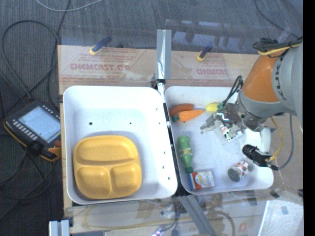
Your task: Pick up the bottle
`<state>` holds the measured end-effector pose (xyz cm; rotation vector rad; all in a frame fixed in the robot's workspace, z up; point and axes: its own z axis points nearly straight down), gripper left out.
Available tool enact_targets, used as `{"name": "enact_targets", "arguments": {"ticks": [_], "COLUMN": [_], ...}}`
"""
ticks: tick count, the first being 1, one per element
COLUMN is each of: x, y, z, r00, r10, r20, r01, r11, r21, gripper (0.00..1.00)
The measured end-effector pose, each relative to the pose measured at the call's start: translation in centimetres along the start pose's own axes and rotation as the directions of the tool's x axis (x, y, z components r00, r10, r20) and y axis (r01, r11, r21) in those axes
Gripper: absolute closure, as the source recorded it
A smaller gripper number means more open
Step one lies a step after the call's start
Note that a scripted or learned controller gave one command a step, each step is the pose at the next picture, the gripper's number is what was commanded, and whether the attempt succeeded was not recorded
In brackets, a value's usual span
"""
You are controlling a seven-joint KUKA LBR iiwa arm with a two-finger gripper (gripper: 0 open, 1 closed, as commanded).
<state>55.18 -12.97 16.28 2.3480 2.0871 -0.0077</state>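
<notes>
The green bottle (185, 153) lies on its side near the left wall of the right bin (263, 183), cap toward the front. My gripper (217, 129) hangs over the middle of that bin, to the right of the bottle and further back, apart from it. Its fingers look open with nothing between them.
An orange carrot (190, 115) and a reddish sausage (180, 107) lie at the back of the right bin, with a small yellow item (212, 106) beside them. A small box (202, 179) and a can (238, 171) lie at the front. The left bin (108, 100) holds a yellow divided plate (107, 167).
</notes>
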Motion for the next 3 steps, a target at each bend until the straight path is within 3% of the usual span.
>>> {"name": "enact_targets", "arguments": {"ticks": [1,2,3], "x": [1.4,3.1,2.2], "y": [-3.1,3.8,-4.3], "z": [6.5,7.2,7.2], "r00": [0.93,0.943,0.992], "r10": [-0.368,-0.332,-0.126], "r20": [0.004,0.009,0.002], "r01": [0.368,0.332,0.126], "r11": [0.93,0.943,0.992], "r21": [-0.007,-0.016,-0.018], "gripper": [0.0,0.0,0.0]}}
